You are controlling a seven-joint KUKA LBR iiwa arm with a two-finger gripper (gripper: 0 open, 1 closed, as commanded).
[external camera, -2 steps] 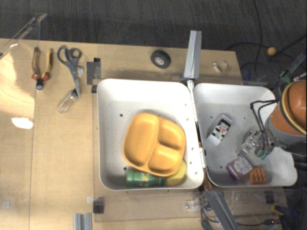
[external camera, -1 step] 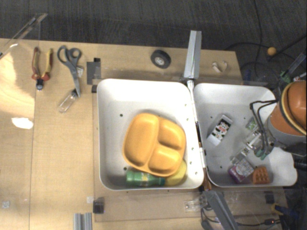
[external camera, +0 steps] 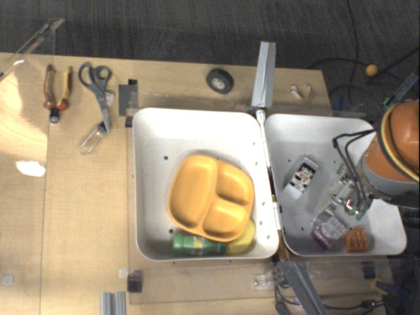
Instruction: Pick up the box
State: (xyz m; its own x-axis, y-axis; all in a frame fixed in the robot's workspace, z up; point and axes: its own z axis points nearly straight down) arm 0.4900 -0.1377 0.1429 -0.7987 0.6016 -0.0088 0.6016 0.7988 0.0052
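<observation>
The small white box (external camera: 302, 176) lies flat in the right bin (external camera: 289, 136), toward its left side. The gripper (external camera: 346, 201) hangs lower right of it, apart; I can't tell how its fingers stand.

The grey arm with the orange band (external camera: 399, 151) is cut off by the right edge. A green bottle (external camera: 195, 244) and a yellow object (external camera: 244, 239) are partly hidden beneath the yellow compartment tray (external camera: 211, 197).

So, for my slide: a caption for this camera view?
Grey arm's tool over right white bin, beside small white box; yellow divided plastic tray left.
</observation>
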